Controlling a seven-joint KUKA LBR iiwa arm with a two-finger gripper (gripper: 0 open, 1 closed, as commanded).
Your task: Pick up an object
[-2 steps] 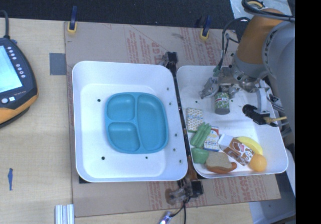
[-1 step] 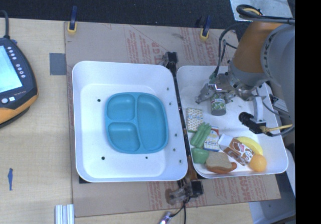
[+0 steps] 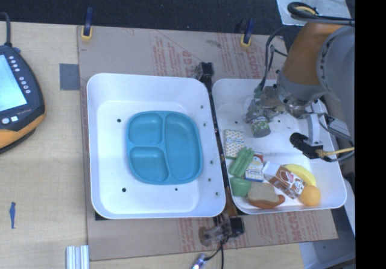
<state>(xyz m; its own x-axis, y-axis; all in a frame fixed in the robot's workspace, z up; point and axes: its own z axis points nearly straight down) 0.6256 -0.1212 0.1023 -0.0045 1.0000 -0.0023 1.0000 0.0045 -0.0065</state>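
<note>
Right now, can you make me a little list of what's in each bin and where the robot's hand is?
left bin: blue divided plate
right bin: small can, cracker packet, green toy vegetables, bread slice, banana, orange, small cartons
gripper: low in the right bin, right above the small can
holding something: can't tell

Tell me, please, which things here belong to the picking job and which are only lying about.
For the job:
- gripper, over the right bin
- small can right beneath it
- food toys at that bin's front: banana, orange, bread slice, green vegetable

Lying about:
- blue divided plate in the left bin
- control pendant on the bench
</note>
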